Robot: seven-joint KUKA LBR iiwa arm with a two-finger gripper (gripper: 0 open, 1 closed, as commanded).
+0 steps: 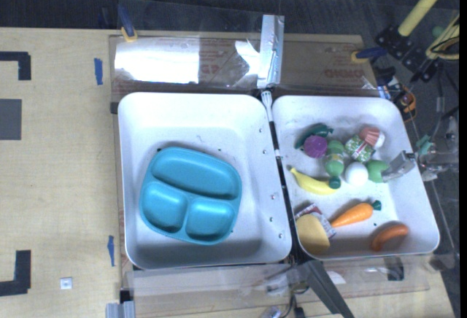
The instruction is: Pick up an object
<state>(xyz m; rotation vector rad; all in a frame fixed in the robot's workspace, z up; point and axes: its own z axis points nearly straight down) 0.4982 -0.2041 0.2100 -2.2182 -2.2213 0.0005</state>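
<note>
1. Gripper point(403, 162): low at the right edge of the right bin point(427, 211), reaching in from the right. Spread or pressed together, cannot tell; nothing seen pinched.
2. Just left of it, nearly touching: a small green toy point(376, 171), and close beside that a white ball point(356, 175). Likely the easiest picks, lying straight ahead toward the left.
3. A little up and left: a red and white cup point(372, 137), in a tight cluster with other small green pieces. Crowding probably a risk there.
4. Below and left, apart from the cluster: a carrot point(352, 214), long axis slanting up to the right, and a brown-orange lump point(389, 235) near the bin's front corner.
5. Further left: a banana point(314, 183), long axis sloping down to the right, and a purple toy point(316, 146).
6. Furthest, in the left bin point(131, 163): a blue divided plate point(191, 192), well apart from the gripper.
</note>
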